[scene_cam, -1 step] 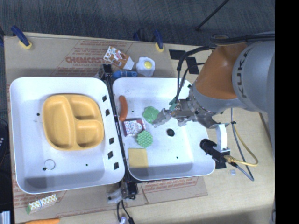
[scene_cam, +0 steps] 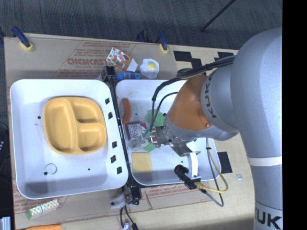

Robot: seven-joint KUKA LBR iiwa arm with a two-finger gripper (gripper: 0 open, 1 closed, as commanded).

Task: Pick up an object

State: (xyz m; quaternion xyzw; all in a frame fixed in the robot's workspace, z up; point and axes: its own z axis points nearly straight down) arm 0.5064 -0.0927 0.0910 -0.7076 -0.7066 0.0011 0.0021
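The worktop (scene_cam: 86, 51) is covered with printed cardboard and carries two shallow white bins side by side. The left bin (scene_cam: 24, 143) holds a yellow divided tray (scene_cam: 74, 124). The right bin (scene_cam: 139, 87) holds the candidate objects: a sausage-shaped orange item (scene_cam: 126, 110) near the dividing wall, a crumpled clear packet (scene_cam: 135, 131) at mid-bin, and a pale yellow square block (scene_cam: 142, 162) near the front edge. The arm (scene_cam: 240, 95) reaches in from the right, its wrist low over the right bin, with the tool (scene_cam: 154, 137) just beside the packet and a green item (scene_cam: 154, 118). Whether the tool is open or closed cannot be determined; nothing is visibly held. Recommendation: centre on a single object clear of its neighbours, descend squarely, close fully, then lift straight up.
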